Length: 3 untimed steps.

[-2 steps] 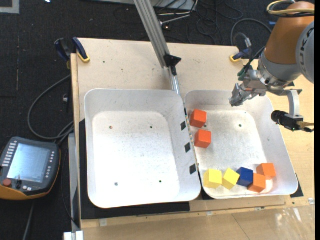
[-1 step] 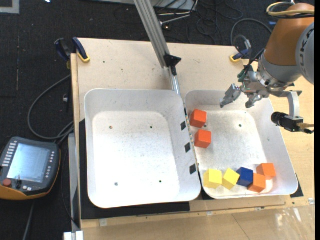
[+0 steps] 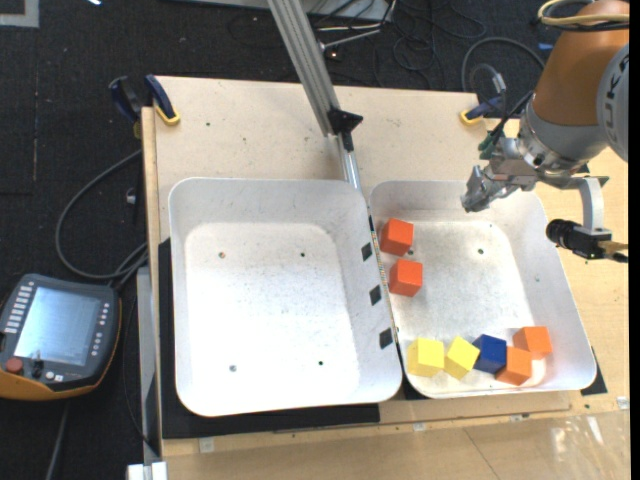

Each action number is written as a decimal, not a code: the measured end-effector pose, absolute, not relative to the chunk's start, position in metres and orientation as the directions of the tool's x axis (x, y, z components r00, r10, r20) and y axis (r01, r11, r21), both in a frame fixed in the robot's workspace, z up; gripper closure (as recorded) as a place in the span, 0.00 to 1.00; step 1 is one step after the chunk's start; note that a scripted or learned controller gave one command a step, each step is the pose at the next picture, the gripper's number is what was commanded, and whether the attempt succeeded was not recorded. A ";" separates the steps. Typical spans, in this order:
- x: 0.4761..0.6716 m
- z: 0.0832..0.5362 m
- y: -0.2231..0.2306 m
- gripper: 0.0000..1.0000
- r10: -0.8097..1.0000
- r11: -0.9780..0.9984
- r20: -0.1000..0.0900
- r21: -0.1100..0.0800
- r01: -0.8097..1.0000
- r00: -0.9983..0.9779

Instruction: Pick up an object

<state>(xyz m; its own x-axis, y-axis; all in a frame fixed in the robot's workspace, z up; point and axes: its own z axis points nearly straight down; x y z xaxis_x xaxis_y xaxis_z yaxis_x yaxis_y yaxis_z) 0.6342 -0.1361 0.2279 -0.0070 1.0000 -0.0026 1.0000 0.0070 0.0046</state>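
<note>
Gripper (image 3: 478, 196) seemingly above right bin (image 3: 560, 298)

A beige tabletop (image 3: 260, 138) stands on a dark floor (image 3: 60, 78). Yellow-jawed clamps grip its far corners, one at the left (image 3: 150, 98), one at the right (image 3: 484, 108). A metal pole (image 3: 300, 48) slants down to the board's middle. A pendant (image 3: 55, 333) (grey screen, orange casing) lies left of it, beside a looping black cable (image 3: 85, 218).

Seven small blocks (image 3: 398, 236) lie scattered in the right bin (image 3: 560, 278).
</note>
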 end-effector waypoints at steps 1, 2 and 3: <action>0.634 0.227 -0.136 0.00 1.000 0.006 -0.003 0.003 1.000 -0.006; 0.528 0.130 -0.114 0.00 1.000 -0.002 0.003 -0.013 1.000 0.002; 0.590 0.199 -0.037 0.00 1.000 0.012 0.002 0.011 1.000 -0.012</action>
